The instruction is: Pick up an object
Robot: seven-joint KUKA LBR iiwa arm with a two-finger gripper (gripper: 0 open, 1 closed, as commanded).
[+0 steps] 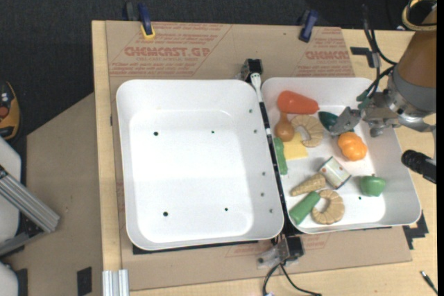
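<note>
Left bin [187, 163] bare white, right bin [388, 215] packed, arm over its far right side.

In the right bin, left to right: brown pear-like piece [284, 128] and green strip [279, 154] at the divider, yellow block [295, 148], red-orange pepper [297, 103] at the back, green cylinder [304, 207] and pretzel [329, 207] in front, orange ball [352, 147], green pepper [372, 185]. Gripper [368, 118] hangs just behind the orange ball; view is poor, can't tell how wide the claw stands or whether it has anything.

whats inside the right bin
The right bin holds toy food: an orange, a red pepper, a green pepper. Whatever lies beneath them is hidden.
</note>
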